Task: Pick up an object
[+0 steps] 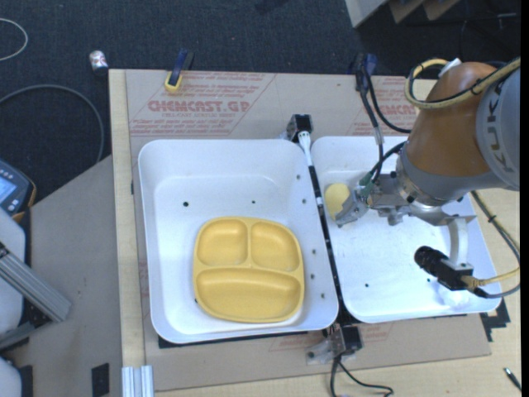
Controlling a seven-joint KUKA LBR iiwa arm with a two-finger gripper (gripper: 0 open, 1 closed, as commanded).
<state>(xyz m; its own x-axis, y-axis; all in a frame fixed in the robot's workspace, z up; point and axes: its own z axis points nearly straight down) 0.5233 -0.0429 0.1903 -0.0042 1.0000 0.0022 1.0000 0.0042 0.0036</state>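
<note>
Yellow three-compartment plastic plate lies flat in the left bin. Right of the plate, the right bin holds a small round yellow ball; the gripper sits just beside it, open-or-closed state indeterminable.

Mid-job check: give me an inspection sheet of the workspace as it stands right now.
Surface: printed board bearing the left bin and right bin.
Job's things: yellow divided plate in the left bin; small yellow ball by the right bin's left wall.
Clutter: nothing seen.
Grippers: gripper low in the right bin, beside the ball.
Cables: black cable crossing the board's far edge.
Surroundings: dark carpet; yellow clamp on the board.
</note>
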